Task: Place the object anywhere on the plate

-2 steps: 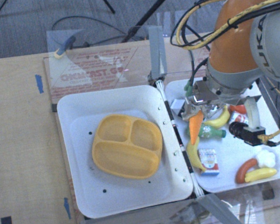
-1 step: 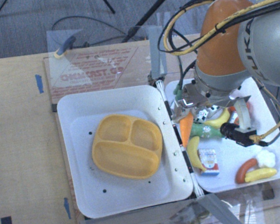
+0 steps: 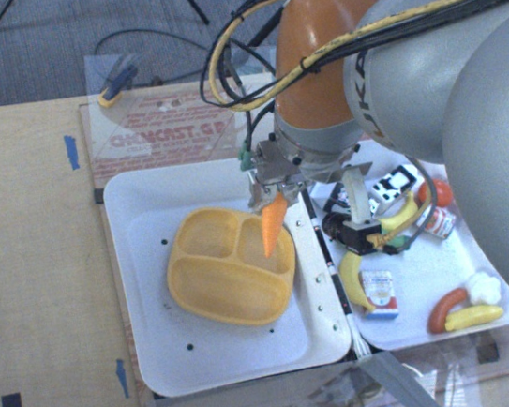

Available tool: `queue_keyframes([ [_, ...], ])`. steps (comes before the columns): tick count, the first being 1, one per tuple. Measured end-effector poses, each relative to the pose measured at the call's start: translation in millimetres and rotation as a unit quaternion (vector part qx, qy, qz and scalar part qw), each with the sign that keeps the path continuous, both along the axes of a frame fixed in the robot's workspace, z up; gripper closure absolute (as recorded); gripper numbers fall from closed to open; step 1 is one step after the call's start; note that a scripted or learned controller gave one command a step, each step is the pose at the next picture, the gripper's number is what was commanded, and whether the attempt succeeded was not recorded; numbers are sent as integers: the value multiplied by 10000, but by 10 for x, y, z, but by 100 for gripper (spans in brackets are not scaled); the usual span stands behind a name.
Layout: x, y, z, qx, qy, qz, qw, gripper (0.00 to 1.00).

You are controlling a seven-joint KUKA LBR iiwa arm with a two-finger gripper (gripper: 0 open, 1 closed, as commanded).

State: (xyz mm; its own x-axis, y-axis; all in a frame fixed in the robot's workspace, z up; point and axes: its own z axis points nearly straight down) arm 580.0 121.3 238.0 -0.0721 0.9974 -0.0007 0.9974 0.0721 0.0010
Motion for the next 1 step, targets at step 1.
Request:
queue_keyframes([
  [1, 0, -1, 2, 0, 0, -2, 10000, 0],
])
